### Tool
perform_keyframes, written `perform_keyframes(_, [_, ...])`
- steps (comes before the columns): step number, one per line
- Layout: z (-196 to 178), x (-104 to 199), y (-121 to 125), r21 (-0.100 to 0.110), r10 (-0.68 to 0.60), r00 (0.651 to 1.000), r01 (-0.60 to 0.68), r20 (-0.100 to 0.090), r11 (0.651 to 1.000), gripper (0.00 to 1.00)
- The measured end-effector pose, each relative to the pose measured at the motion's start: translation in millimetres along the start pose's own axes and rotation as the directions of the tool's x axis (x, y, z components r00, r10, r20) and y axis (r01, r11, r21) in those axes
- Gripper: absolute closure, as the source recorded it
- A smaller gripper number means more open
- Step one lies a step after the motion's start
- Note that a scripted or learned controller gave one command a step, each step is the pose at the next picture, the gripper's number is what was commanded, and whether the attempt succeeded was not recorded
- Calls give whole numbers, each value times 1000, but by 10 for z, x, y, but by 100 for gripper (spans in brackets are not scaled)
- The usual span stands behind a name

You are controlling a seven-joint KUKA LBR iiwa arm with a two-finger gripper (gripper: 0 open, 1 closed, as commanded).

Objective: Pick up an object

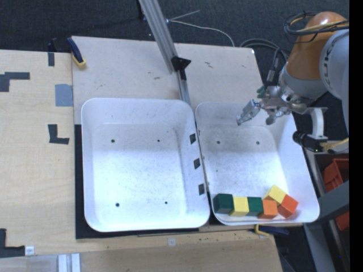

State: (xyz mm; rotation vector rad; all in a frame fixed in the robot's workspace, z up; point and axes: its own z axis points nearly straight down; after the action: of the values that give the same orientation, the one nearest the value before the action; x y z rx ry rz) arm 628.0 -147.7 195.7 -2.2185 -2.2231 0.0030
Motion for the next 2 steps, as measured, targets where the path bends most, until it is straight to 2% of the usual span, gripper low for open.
perform_keyframes(1, [-136, 7, 209, -4, -1, 1000, 1, -1, 1000, 0])
perform_keyframes(2, [-7, 194, 289, 0, -1, 1000, 1, 0, 1000, 0])
